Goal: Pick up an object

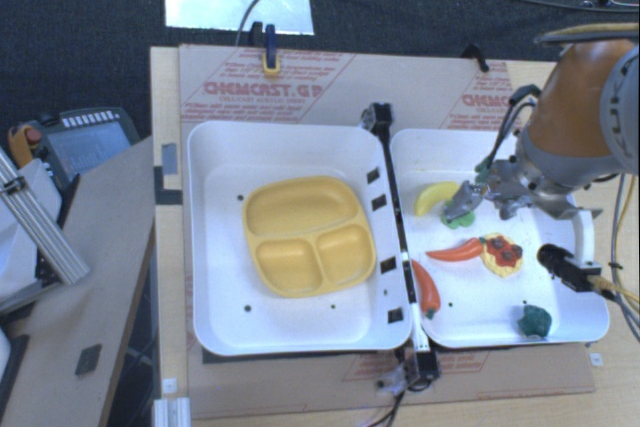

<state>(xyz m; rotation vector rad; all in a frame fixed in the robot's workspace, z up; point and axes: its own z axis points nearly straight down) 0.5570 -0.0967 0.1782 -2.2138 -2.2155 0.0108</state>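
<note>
Bench: two white bins; right bin holds targets. Gripper at bin's 11 o'clock, jaw state cannot tell. Yellow banana piece touching tip at 9 o'clock, long axis 8–2. Orange chili at gripper's 6 o'clock.

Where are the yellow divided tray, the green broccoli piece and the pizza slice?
yellow divided tray (305, 205): camera view, its large upper compartment.
green broccoli piece (534, 320): camera view, its middle.
pizza slice (501, 254): camera view, its topped face.

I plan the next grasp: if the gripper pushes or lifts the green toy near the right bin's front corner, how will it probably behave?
The green toy looks lumpy and rounded, so it may roll or turn when pushed. It seems small, so probably light. It lies close to the right bin's wall, which could hinder the gripper.
</note>
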